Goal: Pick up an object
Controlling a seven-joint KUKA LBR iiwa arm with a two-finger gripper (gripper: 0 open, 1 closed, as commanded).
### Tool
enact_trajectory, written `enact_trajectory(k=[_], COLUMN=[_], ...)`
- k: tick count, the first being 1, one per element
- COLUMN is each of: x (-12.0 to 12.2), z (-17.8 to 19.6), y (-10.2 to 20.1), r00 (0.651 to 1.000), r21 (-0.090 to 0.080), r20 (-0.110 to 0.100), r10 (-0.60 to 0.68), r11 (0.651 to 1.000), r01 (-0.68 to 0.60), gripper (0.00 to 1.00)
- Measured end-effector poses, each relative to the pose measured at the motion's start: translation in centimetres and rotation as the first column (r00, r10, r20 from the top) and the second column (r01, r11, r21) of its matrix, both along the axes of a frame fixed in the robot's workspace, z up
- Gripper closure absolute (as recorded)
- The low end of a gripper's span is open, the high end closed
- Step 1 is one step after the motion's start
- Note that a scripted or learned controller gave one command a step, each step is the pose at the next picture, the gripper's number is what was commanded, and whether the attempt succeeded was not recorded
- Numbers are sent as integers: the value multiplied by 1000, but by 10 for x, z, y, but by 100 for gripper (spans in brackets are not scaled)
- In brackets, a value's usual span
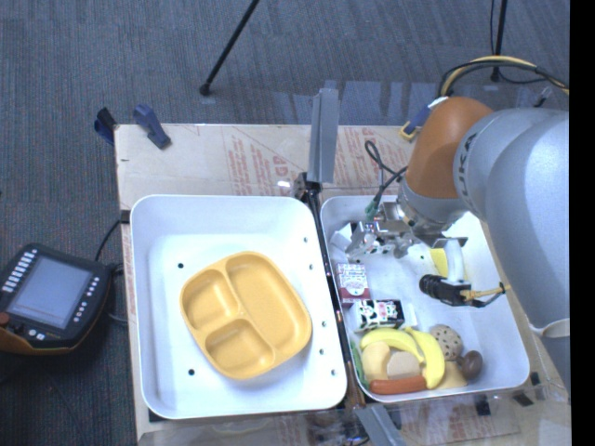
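From my screen, the arm (521,184) reaches in from the view's right, its orange band (444,151) above the far corner of the right-hand bin (507,337). The gripper (372,238) sits low over that bin's far left part, close to the wall between the two bins. Whether it is released or clenched I cannot tell; the metal there is a small, cluttered patch at this slant.

The things to pick all lie in this same bin. A small red-and-white carton (352,281) lies flat just on the near side of the gripper, apart from it as far as I can judge. Beside the carton, nearer me, is a black-and-white packet (379,312). The rest crowd the near end: a banana (414,345) curved over a pale wedge (403,364), a speckled cookie (447,340) touching the banana's right side, a dark brown round piece (472,363) just beyond it, and a reddish sausage (402,386) along the near wall.

The left-hand bin (163,240) holds one thing — a yellow divided plate (245,314), lying flat and turned at an angle near the middle.

On the bench (232,161) behind the bins a blue clamp (151,126) grips the far left corner. A teach pendant (46,295) rests on the floor to the left.
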State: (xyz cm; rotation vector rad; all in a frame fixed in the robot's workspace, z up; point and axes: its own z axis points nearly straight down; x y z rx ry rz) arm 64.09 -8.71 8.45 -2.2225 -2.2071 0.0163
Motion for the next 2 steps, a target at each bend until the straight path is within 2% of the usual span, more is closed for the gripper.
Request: enact_trajectory(k=[1, 2], x=[-4, -2], z=[6, 6], y=[-10, -4], r00=[1000, 1000], r21=[-17, -8], r20=[-12, -7], r10=[-3, 0], r11=[1000, 1000], r01=[3, 0], gripper=[100, 0])
